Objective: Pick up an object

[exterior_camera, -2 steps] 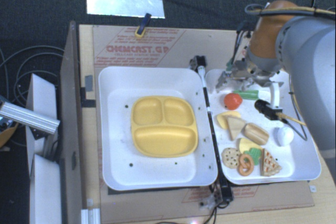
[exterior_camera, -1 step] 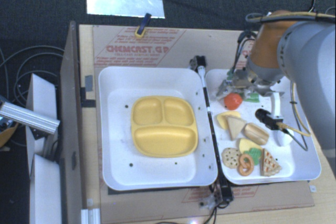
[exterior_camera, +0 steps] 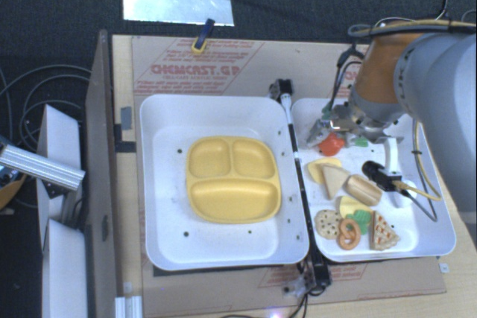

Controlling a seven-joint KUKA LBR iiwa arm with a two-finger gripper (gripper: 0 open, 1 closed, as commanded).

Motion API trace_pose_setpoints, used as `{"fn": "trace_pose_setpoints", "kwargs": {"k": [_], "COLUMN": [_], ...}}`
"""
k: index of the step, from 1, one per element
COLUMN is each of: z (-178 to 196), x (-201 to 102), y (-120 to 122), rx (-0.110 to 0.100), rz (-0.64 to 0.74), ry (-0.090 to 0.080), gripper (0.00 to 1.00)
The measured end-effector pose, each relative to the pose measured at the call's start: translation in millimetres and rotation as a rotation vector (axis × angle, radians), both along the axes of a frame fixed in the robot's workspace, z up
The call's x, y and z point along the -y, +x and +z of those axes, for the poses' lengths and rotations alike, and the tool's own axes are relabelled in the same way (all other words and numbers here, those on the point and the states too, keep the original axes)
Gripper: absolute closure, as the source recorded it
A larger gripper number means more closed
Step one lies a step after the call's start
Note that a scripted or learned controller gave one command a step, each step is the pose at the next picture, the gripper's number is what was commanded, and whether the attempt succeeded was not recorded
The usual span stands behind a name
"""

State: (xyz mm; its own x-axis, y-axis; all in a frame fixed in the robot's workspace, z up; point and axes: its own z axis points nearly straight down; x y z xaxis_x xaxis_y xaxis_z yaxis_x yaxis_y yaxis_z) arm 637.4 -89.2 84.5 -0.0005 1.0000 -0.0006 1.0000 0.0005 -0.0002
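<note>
**Item 1. Pincer (exterior_camera: 329, 129).** Low over the far left corner of the right bin (exterior_camera: 431, 229). Apart or together: cannot tell, as the wrist hides it.

**Item 2. Red piece (exterior_camera: 333, 146).** Likeliest pick. Small, rounded, glossy like plastic, with no clear long axis. It lies just under and toward the near side of the pincer, so the move looks to be a short straight drop. A green piece (exterior_camera: 361, 141) sits just beside it.

**Item 3. Other toy food, same bin, nearer the camera.**
- Yellow cheese wedge (exterior_camera: 326, 167): flat and smooth.
- Bread roll (exterior_camera: 363, 190): tan, with its long axis slanting.
- Cookie (exterior_camera: 326, 223): round and speckled.
- Pretzel (exterior_camera: 348, 232): looped.
- Pizza slice (exterior_camera: 383, 233): triangular.

**Item 4. Left bin (exterior_camera: 160, 160).** Holds 1 yellow plate (exterior_camera: 232, 179) with 3 compartments, matte, well apart from the pincer.
</note>
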Motion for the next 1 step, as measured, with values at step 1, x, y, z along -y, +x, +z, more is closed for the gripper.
{"fn": "trace_pose_setpoints", "kwargs": {"k": [1], "z": [11.4], "x": [-0.4], "y": [1.6], "rx": [0.005], "rz": [0.0], "ry": [0.001], "gripper": [1.0]}}
